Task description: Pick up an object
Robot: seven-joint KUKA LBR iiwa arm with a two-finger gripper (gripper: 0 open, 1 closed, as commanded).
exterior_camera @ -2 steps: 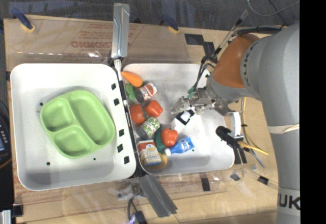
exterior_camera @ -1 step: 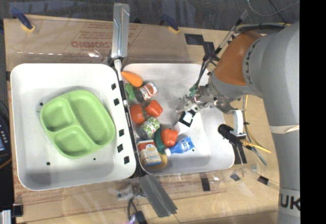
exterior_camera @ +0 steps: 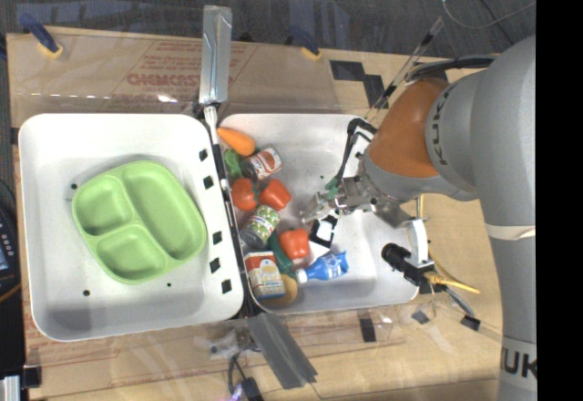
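Overhead, two white bins are seen side by side on the table (exterior_camera: pixel 82 53), where red print on a taped sheet reads roughly "CHEMCAST", though it is faint. White letters "KU" are seen on the grey arm (exterior_camera: pixel 496 117) beside its orange band, and again near the lower right edge. The left bin (exterior_camera: pixel 36 208) is occupied by a green divided plate (exterior_camera: pixel 137 219). In the right bin (exterior_camera: pixel 364 290), objects are piled against the left wall: an orange carrot (exterior_camera: pixel 237 141), a labelled can (exterior_camera: pixel 264 162), a tomato (exterior_camera: pixel 242 195), a red-labelled can (exterior_camera: pixel 263 273) whose writing cannot be read, and a blue packet (exterior_camera: pixel 328 266). The claw (exterior_camera: pixel 326 208) is placed low in the right bin, just right of the pile and just above the blue packet. Whether its fingers are apart or together cannot be told.
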